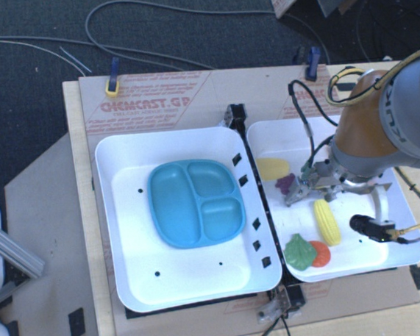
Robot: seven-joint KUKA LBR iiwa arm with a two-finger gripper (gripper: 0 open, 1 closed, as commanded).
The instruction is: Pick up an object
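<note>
- Gripper (295, 192): mine, low in the right bin (396, 256), mid-floor; whether I am clenched or released, I cannot tell.
- Purple piece (285, 184): just beside my tip, near the bin's left wall.
- Yellow piece (272, 168): toward the far-left corner.
- Corn (327, 222): centre floor, just beside me.
- Green piece (299, 252), red piece (320, 253): touching, near edge.
- Tray (196, 202): left bin (131, 274), centre.
- Risk: the purple piece sits close to the yellow one and the wall; I judge a closing could nudge it away.
</note>
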